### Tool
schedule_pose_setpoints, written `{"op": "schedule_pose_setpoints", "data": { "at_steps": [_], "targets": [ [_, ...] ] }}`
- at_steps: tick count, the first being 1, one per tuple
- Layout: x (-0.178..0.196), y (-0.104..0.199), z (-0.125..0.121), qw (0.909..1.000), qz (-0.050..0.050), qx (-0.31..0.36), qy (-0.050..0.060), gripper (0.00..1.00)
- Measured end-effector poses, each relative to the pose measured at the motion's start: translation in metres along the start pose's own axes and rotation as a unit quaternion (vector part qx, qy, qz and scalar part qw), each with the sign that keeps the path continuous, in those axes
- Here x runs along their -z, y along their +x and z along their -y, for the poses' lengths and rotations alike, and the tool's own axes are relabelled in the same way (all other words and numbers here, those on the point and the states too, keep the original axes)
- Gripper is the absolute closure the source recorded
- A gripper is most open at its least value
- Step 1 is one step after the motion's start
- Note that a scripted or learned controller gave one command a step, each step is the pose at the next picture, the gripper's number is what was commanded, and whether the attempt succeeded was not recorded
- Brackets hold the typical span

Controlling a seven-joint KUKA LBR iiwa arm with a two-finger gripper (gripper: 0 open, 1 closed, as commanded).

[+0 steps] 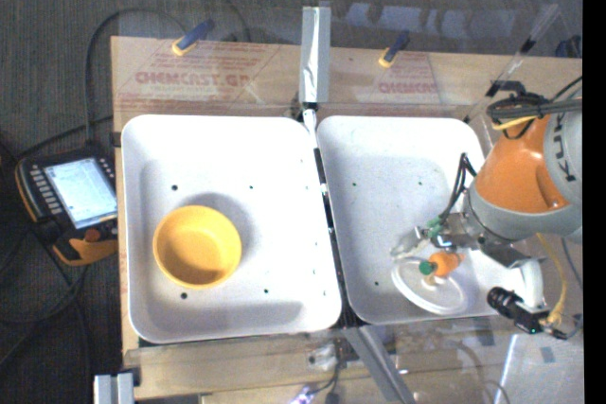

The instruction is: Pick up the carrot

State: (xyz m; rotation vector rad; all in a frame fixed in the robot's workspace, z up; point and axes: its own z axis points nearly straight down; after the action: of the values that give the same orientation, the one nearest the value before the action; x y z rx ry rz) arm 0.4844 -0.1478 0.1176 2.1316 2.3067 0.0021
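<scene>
From above, the grey arm with its orange band (pixel 516 170) is reaching in from three o'clock over the right shallow white bin (pixel 379 156). Its two-finger gripper (pixel 437 251) is hanging low at that bin's five o'clock corner, over a clear round plastic dish (pixel 431 290). The small orange carrot with a green tip (pixel 439 264) is sitting between the fingers, which are closing on it. A yellow round bowl (pixel 197 246) is resting in the left white bin (pixel 227 137), toward seven o'clock.

Even, soft overhead light; faint shadows, slightly grainy focus.
</scene>
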Motion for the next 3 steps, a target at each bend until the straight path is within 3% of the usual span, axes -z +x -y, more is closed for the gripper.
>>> {"op": "schedule_pose_setpoints", "data": {
  "at_steps": [1,2,3],
  "targets": [
    [-0.004,-0.032,0.003,0.9983,-0.001,-0.058,0.001,0.0],
    [-0.026,-0.044,-0.001,0.9977,0.004,0.067,-0.006,0.0],
    [-0.016,-0.042,-0.003,0.9977,0.004,0.068,-0.009,1.0]
  ]
}}
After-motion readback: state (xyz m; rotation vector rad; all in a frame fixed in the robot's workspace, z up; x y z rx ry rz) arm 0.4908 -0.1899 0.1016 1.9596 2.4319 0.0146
